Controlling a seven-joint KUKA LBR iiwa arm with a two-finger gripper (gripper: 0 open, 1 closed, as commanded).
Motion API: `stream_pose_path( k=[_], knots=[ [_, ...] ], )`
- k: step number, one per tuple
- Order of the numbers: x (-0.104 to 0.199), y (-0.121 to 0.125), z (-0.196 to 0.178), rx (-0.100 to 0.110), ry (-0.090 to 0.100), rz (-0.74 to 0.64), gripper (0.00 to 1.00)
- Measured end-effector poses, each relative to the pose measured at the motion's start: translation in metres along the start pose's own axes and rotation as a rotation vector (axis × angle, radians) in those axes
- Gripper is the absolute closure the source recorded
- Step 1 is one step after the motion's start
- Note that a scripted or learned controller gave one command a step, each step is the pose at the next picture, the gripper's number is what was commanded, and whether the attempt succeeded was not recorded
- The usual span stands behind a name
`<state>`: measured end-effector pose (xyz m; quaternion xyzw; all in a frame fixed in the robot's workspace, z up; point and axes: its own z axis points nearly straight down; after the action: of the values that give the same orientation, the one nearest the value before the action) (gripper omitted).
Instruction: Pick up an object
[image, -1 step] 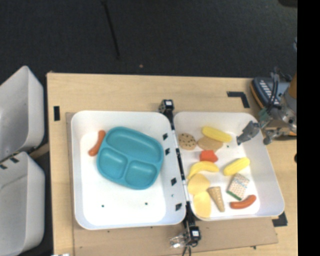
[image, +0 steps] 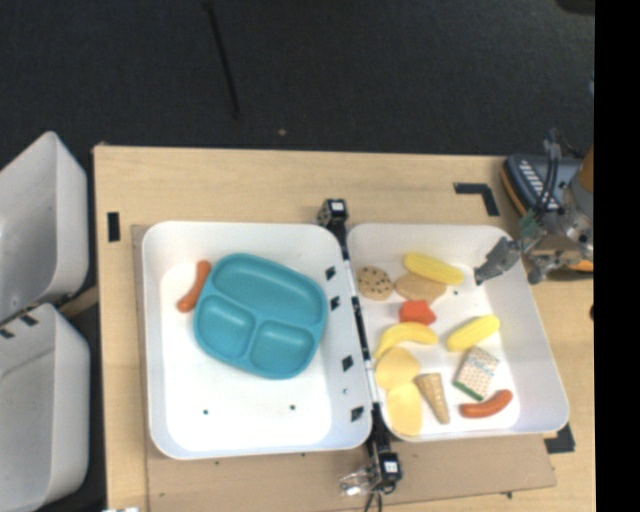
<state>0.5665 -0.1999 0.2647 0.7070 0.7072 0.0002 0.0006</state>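
The right bin (image: 540, 350) holds several toy foods: a cookie (image: 375, 282), a yellow corn cob (image: 433, 267), a tan piece (image: 418, 288), a red piece (image: 417, 311), a banana (image: 408, 335), a second yellow cob (image: 472, 331), an ice-cream cone (image: 433, 395), a small box (image: 477, 372) and a red sausage (image: 486, 404). My gripper (image: 514, 264) hangs over the bin's upper right corner, open, with nothing between its fingers. One finger (image: 493, 263) points down-left toward the upper corn cob, a short gap away from it.
The left bin (image: 160, 400) carries a blue divided plate (image: 262, 314) and an orange sausage (image: 194, 285) beside it. Two pale yellow pieces (image: 400, 385) lie by the divider (image: 352, 330) between the bins. Bare wooden bench (image: 300, 185) runs behind both bins.
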Motion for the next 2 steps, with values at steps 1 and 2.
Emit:
stream_pose_path(
  k=[1, 2],
  knots=[
    [-0.001, -0.003, 0.042, 0.004, -0.001, 0.002, 0.00],
    [-0.009, 0.003, 0.100, 0.004, -0.001, 0.003, 0.00]
  ],
)
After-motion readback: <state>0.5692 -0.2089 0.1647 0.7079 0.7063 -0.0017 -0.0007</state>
